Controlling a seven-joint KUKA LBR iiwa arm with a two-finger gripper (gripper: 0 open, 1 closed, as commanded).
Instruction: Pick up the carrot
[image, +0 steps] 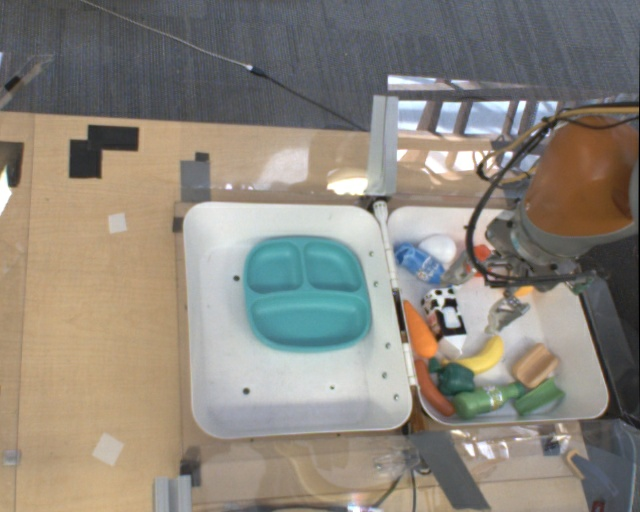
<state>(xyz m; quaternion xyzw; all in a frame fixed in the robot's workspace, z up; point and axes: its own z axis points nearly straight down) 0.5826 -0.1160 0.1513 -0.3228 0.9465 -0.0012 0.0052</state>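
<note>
Green toy vegetables line the near edge of the right bin, the items closest to the lens, with a tan wooden block just behind them toward the bin's near right corner. A KUKA arm with an orange band reaches in from the right, and its gripper hangs over the middle of that bin, finger tips slightly apart and clamped on nothing.

Its target, the carrot, lies against the bin's left wall, beside the divider shared with the left bin. Orange and tapered, the carrot runs roughly along that wall, thin end toward the far edge, thick end toward the near edge, where it touches a dark green piece. From the gripper it lies to the left and a little nearer the camera, with a black-and-white toy and a yellow banana between the two.

A blue bottle and a white rounded object sit near the bin's far left corner. In the left bin, a teal divided plate rests at centre.

The pickup appears not yet begun. To succeed, the fingers would probably need to travel leftward across the clutter and straddle the carrot across its narrow width; the wall close alongside leaves little room for the far finger.
</note>
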